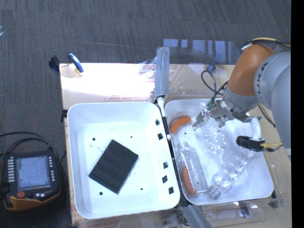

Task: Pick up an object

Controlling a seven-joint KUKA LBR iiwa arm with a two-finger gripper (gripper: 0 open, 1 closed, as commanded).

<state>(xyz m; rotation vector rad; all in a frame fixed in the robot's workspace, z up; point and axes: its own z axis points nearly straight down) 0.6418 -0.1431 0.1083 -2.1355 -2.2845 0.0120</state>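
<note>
While nothing hangs clear of either bin, the pick looks at most begun. At far left a pendant (31, 175) sits on the floor, outside the job. The left bin (83, 122) holds one thing, a black ridged pad (114, 166), lying flat and skewed, well apart from the gripper (209, 115).

Across the divider, the right bin (259, 172) is crowded. An orange piece (180, 123) lies near its upper left corner. A second orange piece (188, 183) lies by the lower left wall, and just beside it a clear bottle (192, 165) lies on its side. Further right a second bottle (230, 174) lies with its neck pointing down-left. Above both sits a crumpled bottle (214, 139). The gripper is low over the upper part of this bin, near the first orange piece and at the crumpled bottle's top edge, so that bottle is the likely target. The arm (266, 80) reaches in from the right.

By this reading a sure grip and the lift are both left to do. Whether the gripper is apart, together or clamped on anything cannot be told, because its metal tip merges with the glinting plastic. Nor can contact with the crumpled bottle be settled. The bottles' outlines fade into the white bin, so where one ends and the next begins is hard to trace. The second orange piece is partly hidden by the bottle beside it.
</note>
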